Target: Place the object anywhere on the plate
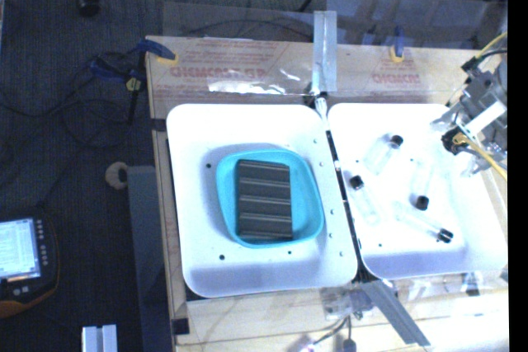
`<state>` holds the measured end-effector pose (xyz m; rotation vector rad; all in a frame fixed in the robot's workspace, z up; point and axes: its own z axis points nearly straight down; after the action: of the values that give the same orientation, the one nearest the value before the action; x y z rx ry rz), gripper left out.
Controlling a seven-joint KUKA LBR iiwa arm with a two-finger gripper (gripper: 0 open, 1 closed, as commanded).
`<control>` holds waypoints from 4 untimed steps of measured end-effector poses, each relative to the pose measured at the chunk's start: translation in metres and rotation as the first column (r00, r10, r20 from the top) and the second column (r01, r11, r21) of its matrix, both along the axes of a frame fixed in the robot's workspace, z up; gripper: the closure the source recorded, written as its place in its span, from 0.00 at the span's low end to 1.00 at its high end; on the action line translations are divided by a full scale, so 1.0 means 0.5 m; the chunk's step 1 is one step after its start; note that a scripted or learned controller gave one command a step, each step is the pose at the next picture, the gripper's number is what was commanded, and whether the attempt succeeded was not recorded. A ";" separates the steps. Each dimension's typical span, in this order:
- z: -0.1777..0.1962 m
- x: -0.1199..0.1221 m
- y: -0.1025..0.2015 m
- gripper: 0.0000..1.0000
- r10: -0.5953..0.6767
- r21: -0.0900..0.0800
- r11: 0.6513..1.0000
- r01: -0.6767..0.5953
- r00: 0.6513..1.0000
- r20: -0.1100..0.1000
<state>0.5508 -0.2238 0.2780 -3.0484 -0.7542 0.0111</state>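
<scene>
A light blue plate (pixel 310 192) lies in the left white bin (pixel 188 177). A dark grey ribbed block (pixel 264 199) rests flat on the plate and covers most of its middle. Several small clear vials with black caps lie scattered in the right bin (pixel 396 264): one near the back (pixel 381 152), one by the left wall (pixel 360 195), one in the middle (pixel 421 187) and one toward the front (pixel 426 226). My gripper (pixel 472 146) hangs over the right bin's far right side, apart from the vials. I see nothing held in it.
A raised rim (pixel 330 169) divides the two bins. A wooden bench edge with taped plastic (pixel 247 70) runs behind them. A blue clamp (pixel 124 70) sits at the bench's back left corner.
</scene>
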 end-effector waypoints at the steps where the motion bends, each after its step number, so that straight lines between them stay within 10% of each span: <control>1: 0.086 -0.107 -0.002 0.00 -0.090 -0.001 0.996 0.090 0.996 0.001; 2: -0.079 -0.134 0.000 0.00 -0.118 0.002 0.993 0.118 0.993 -0.001; 3: 0.072 0.067 -0.001 0.00 0.041 -0.001 0.999 -0.041 0.999 0.001; 4: -0.010 -0.053 0.004 0.00 -0.063 -0.002 0.998 0.063 0.998 0.000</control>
<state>0.5245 -0.2216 0.2727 -3.0724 -0.6589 0.0120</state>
